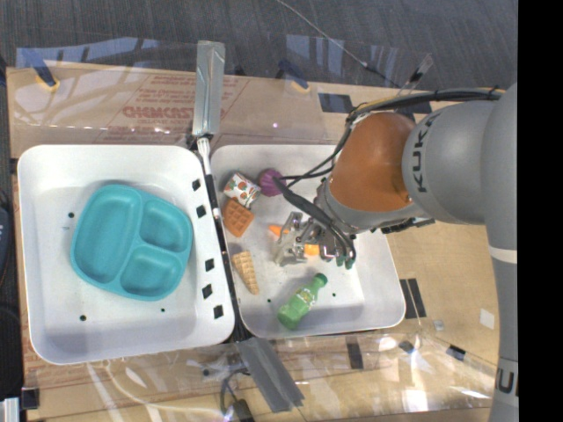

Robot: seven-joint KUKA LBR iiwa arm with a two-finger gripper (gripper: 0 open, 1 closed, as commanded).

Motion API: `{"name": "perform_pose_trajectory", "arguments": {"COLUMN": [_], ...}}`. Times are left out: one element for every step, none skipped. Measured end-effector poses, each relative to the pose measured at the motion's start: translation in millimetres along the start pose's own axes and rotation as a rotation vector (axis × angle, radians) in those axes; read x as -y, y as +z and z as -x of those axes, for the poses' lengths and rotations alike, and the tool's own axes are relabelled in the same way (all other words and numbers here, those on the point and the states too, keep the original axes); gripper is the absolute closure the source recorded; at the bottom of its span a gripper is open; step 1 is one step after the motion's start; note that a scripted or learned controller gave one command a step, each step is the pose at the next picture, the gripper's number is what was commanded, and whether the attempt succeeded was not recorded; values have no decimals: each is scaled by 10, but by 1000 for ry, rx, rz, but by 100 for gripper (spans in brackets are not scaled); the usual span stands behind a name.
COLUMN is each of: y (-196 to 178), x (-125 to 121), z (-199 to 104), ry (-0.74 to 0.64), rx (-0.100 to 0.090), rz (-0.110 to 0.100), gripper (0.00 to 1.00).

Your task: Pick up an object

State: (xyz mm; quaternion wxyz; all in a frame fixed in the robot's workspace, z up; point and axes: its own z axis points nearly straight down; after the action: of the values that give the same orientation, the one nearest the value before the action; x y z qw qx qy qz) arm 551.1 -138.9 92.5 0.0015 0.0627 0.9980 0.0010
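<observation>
- While the arm reaches in from frame right, tool (303, 244) sits low in right bin (378, 301), over an orange piece (308, 251); open or closed: cannot tell.
- Green bottle (302, 301) lies just below it.

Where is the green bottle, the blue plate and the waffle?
Green bottle (301, 301), camera view, middle of its body.
Blue plate (104, 227), camera view, its big left compartment.
Waffle (237, 218), camera view, its middle.

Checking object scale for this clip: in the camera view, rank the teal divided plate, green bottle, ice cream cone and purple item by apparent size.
1. teal divided plate
2. green bottle
3. ice cream cone, close to the bottle, unsure
4. purple item
</observation>
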Motion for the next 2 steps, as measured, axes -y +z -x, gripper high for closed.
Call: {"name": "perform_pose_trajectory", "arguments": {"y": [-1429, -1618], "x": [443, 778], "z": [224, -307], "ry": [-184, -237], "rx": [12, 1], "rz": [-8, -5], "gripper": [100, 100]}}
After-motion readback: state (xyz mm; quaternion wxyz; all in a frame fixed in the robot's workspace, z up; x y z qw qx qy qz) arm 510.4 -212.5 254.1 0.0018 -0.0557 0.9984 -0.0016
